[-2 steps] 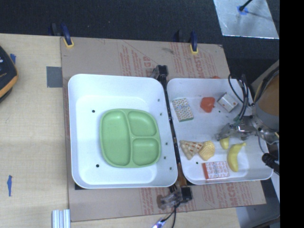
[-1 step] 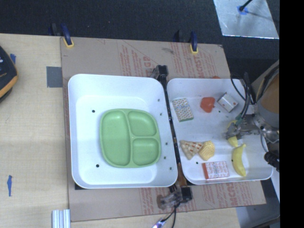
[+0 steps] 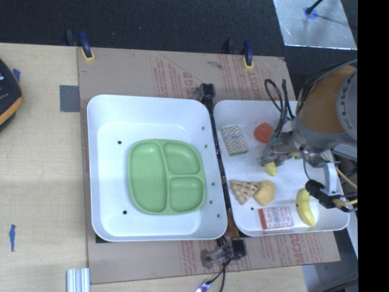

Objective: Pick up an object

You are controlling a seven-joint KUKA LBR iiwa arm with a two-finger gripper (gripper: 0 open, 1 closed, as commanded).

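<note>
1. Pincer (image 3: 271, 158): dark metal, at the end of the grey arm with orange band (image 3: 325, 108), lowered inside the right-hand shallow white bin (image 3: 243, 221). Whether its fingers are spread or pressed together cannot be told.
2. Small yellow object (image 3: 271, 170): just below the pincer tip, touching or nearly touching it; contact unclear.
3. Round red-orange object (image 3: 263, 132): just above and slightly left of the pincer.
4. Green-and-white patterned square packet (image 3: 234, 140): left of the pincer, lying flat.
5. Tan waffle-patterned wedge (image 3: 244, 191): below and left of the pincer, touching a yellow ridged chunk (image 3: 265, 193).
6. Red-and-white flat packet (image 3: 276, 217): well below the pincer.
7. Yellow banana-shaped toy (image 3: 307, 207): below and right of the pincer.
8. Light green three-compartment plastic plate (image 3: 165, 176): far left of the pincer, in the left-hand shallow white bin (image 3: 103, 163).
</note>
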